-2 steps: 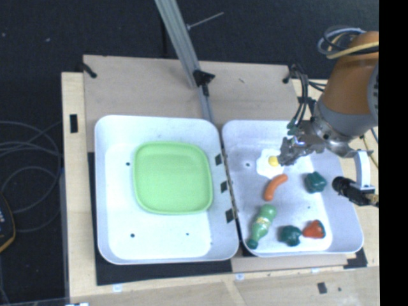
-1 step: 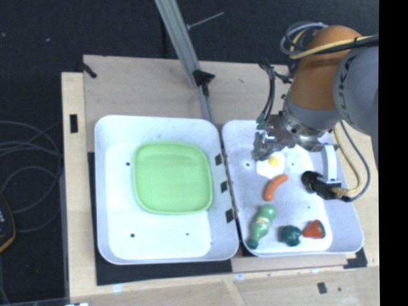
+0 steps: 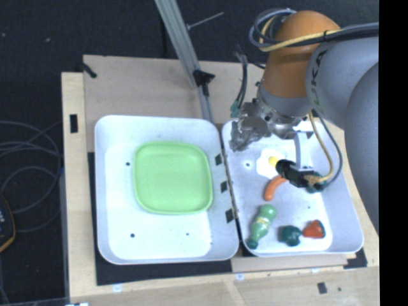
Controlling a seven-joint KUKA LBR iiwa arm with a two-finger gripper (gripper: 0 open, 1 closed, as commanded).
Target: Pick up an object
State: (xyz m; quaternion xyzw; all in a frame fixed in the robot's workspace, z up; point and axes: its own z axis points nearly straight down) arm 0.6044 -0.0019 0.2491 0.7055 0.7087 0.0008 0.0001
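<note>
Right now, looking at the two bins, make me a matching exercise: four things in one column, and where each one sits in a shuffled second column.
Things:
1. green plate
2. fried egg toy
3. green bottle
4. red toy

Places:
A. right bin, near front right corner
B. middle of left bin
C. right bin, front, close to the divider
D. right bin, just below the gripper

Pairs: 1-B, 2-D, 3-C, 4-A

1. A pale wooden bench (image 3: 76, 171) fills the middle of the view.
2. Dark floor (image 3: 38, 30) surrounds it, with thin cables (image 3: 25, 152) at left.
3. A grey metal pole (image 3: 182, 43) slants across the bench's far edge.
</note>
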